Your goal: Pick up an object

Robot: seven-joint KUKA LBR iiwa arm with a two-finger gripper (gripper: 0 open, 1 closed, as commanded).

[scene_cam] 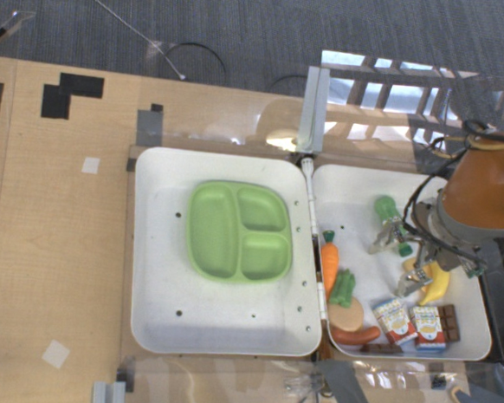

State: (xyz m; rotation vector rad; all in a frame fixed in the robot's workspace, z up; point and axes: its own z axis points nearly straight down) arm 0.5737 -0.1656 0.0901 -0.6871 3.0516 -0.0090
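The arm's gripper (pixel 401 256) hangs low over the right bin (pixel 348 188), its fingers spread and nothing between them. Just beside its near fingertip lies a banana (pixel 436 285); a green toy (pixel 385 208) sits a little to its far left. Toward the near edge crowd two juice cartons (pixel 410 324), a chocolate bar (pixel 451 323), a sausage (pixel 355 336), and a carrot (pixel 329 265) by the left wall. My worry: the curved banana could roll off a fingertip, or the jaws close on bare floor between toys.
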